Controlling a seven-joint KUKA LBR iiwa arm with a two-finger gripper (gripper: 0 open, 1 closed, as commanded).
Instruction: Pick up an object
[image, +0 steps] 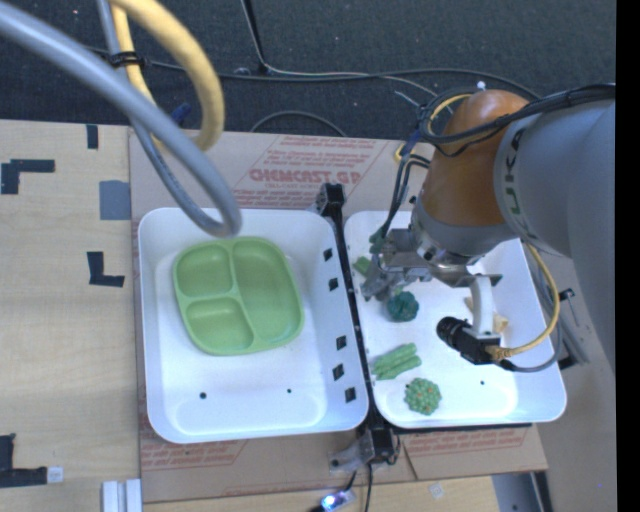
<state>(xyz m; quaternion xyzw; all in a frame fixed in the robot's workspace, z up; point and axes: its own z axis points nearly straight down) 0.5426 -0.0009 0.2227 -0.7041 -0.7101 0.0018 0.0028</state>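
A green divided plate (238, 295) lies in the left bin (160, 400), toward its 12 o'clock end. A grey hose (150, 120) and a yellow hose (195, 70) cross above at 11 o'clock. Printed cardboard (290, 170) lies under the bins on the table (50, 350).

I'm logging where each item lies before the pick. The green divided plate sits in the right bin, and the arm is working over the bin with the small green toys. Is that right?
Not quite. The camera view shows the green divided plate in the left bin, not the right. The rest holds: the arm is over the right bin, where the small green toys lie.
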